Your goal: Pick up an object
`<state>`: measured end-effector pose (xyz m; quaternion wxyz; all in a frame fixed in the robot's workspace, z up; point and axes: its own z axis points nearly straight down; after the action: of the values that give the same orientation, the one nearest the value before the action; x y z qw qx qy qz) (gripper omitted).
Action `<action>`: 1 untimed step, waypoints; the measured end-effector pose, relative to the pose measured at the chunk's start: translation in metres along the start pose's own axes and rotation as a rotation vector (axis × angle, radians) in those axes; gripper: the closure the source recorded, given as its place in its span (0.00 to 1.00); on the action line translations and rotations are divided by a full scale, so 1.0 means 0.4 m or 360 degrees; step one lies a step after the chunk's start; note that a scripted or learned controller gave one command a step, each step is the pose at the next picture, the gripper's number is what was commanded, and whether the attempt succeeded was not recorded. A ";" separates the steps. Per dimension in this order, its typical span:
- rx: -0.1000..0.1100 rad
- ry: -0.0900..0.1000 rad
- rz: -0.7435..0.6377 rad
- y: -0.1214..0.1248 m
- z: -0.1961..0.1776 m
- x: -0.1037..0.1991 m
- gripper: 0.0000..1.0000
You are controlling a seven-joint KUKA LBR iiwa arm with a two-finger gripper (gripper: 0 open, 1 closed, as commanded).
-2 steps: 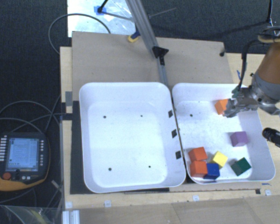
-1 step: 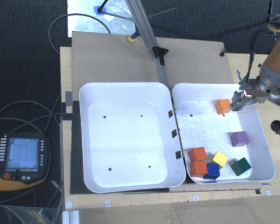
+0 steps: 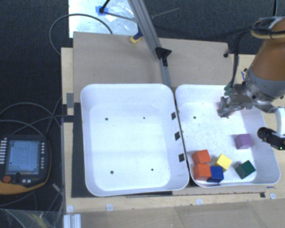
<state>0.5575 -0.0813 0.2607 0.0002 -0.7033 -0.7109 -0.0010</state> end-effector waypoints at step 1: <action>0.0000 0.0001 -0.0001 -0.015 0.033 0.142 1.00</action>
<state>0.5509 -0.0245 0.2474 0.0005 -0.7031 -0.7111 -0.0012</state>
